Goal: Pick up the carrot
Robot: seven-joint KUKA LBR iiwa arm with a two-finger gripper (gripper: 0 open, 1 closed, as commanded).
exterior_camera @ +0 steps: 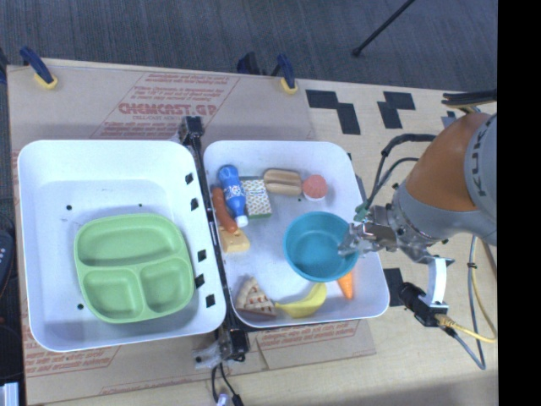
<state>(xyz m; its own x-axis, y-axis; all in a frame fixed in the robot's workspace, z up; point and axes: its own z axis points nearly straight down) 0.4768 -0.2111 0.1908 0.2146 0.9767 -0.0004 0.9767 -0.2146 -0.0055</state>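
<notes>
The carrot [346,287] is a small orange cone lying near the front right corner of the right bin [279,152]. It sits just below the blue bowl [314,245] and right of the banana [306,301]. My gripper [357,237] hangs over the bowl's right rim, a little above and behind the carrot, with nothing visibly held. The grey arm with its orange band [448,176] reaches in from the right.
The right bin also holds a blue bottle [232,191], a long orange-red piece [223,211], a cheese wedge [236,242], a green-white packet [257,199], a hot dog [282,181], a pink round piece [315,187] and a pizza slice [252,297]. A green divided plate [133,266] lies in the left bin [51,167].
</notes>
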